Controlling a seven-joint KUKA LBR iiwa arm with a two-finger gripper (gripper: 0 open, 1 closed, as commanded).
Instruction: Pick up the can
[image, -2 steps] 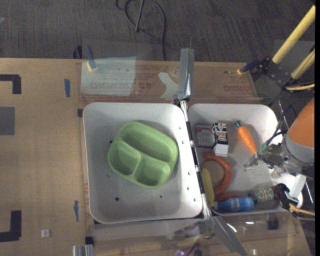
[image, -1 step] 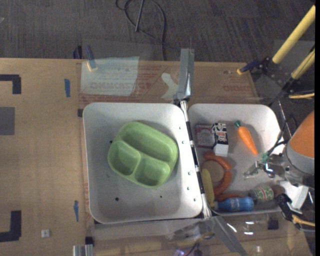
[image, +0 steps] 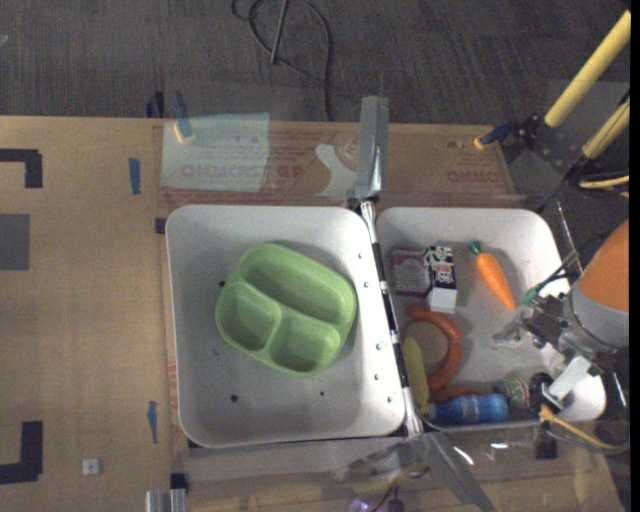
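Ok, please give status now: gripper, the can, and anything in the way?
Gripper over right bin, nothing held. Can lies at bin's front edge, beside blue bottle. Bottle crowds it.

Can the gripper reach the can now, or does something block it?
Probably yes. The can lies near the gripper with nothing over it, though the blue bottle crowds one side and the bin wall another.

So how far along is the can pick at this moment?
Nothing looks done yet: the small dark can lies at the near edge of the right white bin, beside the blue plastic bottle. In hand: the grey arm's gripper sits over the bin's right side, above the can, with nothing visibly held. Left: reach the can, close on it and lift it.
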